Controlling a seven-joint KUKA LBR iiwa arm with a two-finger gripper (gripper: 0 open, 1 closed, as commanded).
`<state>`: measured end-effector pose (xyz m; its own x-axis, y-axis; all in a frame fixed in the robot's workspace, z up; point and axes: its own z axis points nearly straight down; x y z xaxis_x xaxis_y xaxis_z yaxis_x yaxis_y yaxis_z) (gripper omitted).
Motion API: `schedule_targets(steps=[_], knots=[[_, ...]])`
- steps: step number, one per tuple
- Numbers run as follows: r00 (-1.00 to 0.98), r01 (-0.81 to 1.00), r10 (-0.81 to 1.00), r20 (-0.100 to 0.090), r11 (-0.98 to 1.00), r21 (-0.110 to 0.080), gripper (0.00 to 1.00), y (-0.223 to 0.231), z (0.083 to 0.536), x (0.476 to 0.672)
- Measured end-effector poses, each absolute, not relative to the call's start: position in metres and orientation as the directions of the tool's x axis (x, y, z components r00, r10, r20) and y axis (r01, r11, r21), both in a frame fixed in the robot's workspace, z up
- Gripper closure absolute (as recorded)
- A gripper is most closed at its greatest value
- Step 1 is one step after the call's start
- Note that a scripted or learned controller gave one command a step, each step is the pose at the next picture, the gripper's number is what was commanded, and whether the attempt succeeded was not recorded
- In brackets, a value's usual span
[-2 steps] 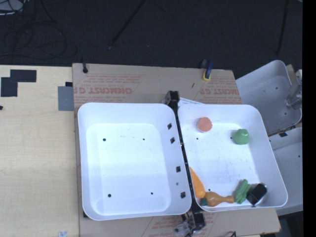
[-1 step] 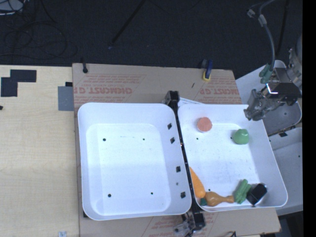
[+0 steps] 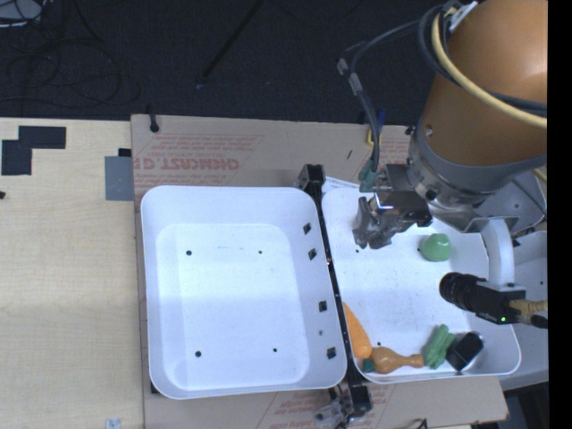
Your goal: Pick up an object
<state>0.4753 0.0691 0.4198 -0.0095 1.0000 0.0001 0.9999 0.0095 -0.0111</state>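
Probably a robotics lab, bench [image 3: 63,266] with bins [image 3: 232,206], loose cables [image 3: 54,61]

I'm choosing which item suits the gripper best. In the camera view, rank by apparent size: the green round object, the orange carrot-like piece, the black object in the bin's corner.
1. Orange carrot-like piece, the longest.
2. Black object and green round object: these two look alike, too close to rank.

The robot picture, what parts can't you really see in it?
- Tool: dark and small in the camera view, so whether it is open or shut cannot be told.
- Right bin: its far right corner is hidden behind the big arm.
- Black object in the bin's near corner: too small and dark to name.
- Orange toy: pressed against the bin wall, its shape unclear.
- Arm: cut off by the picture's top edge.
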Motion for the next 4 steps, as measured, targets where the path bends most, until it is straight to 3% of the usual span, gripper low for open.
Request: schedule_targets(steps=[1, 2, 3, 4], knots=[[-0.009, 1.000, 1.000, -0.001, 0.009, -0.009, 1.00, 0.153, 0.380, 0.477], [0.003, 1.000, 1.000, -0.002, -0.003, -0.007, 1.00, 0.147, 0.393, 0.479], [-0.003, 1.000, 1.000, -0.003, 0.003, -0.010, 1.00, 0.177, 0.339, 0.475], [0.002, 1.000, 1.000, -0.002, -0.002, -0.005, 0.00, 0.175, 0.342, 0.476]])
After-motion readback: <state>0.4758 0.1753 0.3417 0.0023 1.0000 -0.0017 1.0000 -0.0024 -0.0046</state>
